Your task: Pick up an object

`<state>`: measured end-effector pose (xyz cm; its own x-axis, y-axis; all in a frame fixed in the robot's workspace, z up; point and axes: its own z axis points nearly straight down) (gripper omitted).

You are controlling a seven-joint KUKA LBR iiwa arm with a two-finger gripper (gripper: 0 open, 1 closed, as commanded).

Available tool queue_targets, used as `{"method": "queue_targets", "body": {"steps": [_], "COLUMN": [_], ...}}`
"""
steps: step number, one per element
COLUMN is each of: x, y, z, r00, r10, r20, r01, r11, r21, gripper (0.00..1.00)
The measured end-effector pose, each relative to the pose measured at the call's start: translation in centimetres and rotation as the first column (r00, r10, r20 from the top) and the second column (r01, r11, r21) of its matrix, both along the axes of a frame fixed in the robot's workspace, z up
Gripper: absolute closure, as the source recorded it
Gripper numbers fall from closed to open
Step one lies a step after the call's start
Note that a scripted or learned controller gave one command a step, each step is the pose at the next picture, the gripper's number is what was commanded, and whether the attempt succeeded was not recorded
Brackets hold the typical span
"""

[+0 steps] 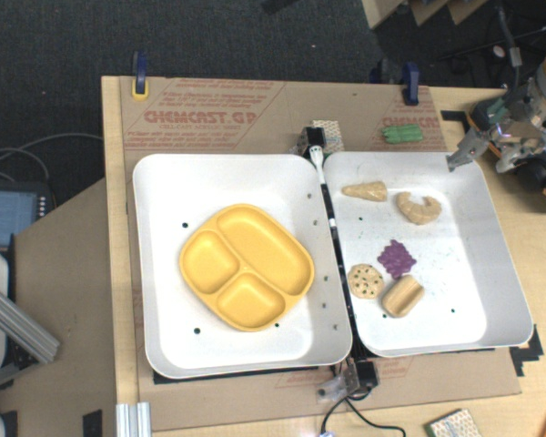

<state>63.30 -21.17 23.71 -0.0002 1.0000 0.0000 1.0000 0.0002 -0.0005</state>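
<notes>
You had nothing picked up at this moment. The pincer (462,156) sat at the far right of the camera view, off the upper right corner of the right bin (505,271), and whether it was open or closed you could not have told; nothing showed in it. By my reading the task was at its start: the whole approach, descent and grasp were left.

The candidates all lay in the right bin, to the left of the pincer and nearer the camera. Closest to the pincer was a tan curved pastry piece (419,208), lumpy and crescent-like, with a paler, flatter dough-coloured piece (365,190) just beyond it. Further down lay a purple bumpy cluster (397,258), like a small bunch of grapes, and below that a chocolate-chip cookie (365,281), round and flat, just beside a short tan cylinder (402,296) like a bread roll. They all looked like moulded toy food, matte and firm.

Well apart from the pincer, in the left bin (155,244), rested a yellow divided plate (246,267), glossy plastic with three rounded compartments. A small green object (402,135) lay on the cardboard-covered desk (209,116) just left of the pincer.
</notes>
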Motion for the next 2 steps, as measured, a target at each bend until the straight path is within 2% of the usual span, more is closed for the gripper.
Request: {"method": "queue_targets", "body": {"steps": [1, 2], "x": [-2.8, -6.4], "y": [1.9, 8.2], "z": [-12.9, -15.3], "r00": [1.000, 1.000], "r10": [0.000, 0.000], "r20": [-0.010, -0.004], "r01": [0.000, 0.000], "r11": [1.000, 1.000], "r21": [0.004, 0.002], "gripper": [0.00, 0.00]}}
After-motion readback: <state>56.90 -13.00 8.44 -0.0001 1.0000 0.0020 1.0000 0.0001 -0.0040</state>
